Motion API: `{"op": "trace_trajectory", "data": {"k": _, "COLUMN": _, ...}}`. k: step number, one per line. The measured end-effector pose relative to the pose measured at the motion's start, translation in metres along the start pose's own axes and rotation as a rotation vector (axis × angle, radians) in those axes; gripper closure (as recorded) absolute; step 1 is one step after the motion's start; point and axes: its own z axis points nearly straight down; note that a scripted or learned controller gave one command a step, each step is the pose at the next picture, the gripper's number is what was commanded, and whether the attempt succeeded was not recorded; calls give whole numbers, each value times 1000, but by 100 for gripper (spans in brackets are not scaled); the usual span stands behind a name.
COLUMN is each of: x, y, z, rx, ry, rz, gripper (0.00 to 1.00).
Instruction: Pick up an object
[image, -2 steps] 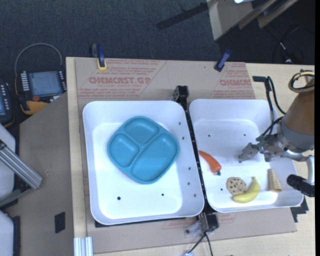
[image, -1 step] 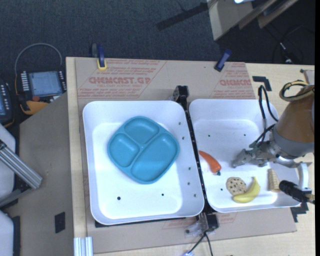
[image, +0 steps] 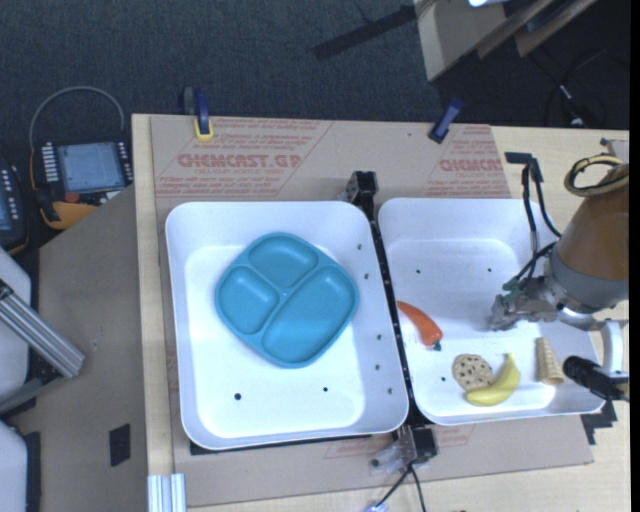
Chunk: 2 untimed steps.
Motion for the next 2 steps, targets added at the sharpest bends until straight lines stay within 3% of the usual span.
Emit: {"op": "trace_trajectory", "data": {"k": 2, "x": -8, "y": -3, "z": -124, "rx": -7, "ry": -3, "rz": -1, "gripper": 100}}
